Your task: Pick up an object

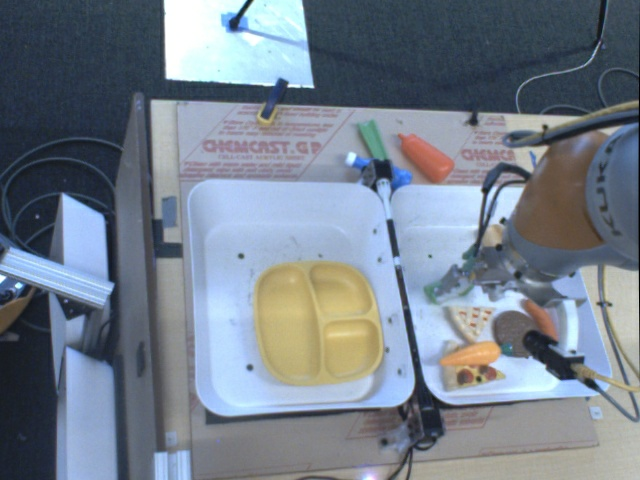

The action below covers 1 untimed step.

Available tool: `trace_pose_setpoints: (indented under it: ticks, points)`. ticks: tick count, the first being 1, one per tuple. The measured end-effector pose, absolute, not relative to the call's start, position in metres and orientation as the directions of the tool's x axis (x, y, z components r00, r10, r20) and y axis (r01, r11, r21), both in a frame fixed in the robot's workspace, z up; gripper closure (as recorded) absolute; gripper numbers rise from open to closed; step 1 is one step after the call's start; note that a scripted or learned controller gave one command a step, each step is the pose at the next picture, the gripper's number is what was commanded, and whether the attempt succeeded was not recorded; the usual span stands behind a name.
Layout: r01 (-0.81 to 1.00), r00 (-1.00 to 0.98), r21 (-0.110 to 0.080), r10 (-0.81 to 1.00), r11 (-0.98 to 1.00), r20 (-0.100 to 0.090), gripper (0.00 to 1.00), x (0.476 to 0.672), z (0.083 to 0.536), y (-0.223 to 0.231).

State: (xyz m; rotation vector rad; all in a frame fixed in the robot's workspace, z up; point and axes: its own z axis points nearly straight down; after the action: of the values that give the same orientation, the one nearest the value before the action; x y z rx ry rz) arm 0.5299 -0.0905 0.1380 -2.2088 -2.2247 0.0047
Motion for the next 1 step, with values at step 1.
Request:
trace_pose_setpoints:
  ticks: [1]
  points:
    - [1.000,0.002,-0.001,1.000,-0.002,0.001,0.00,0.5186,0.0821,-0.1311]
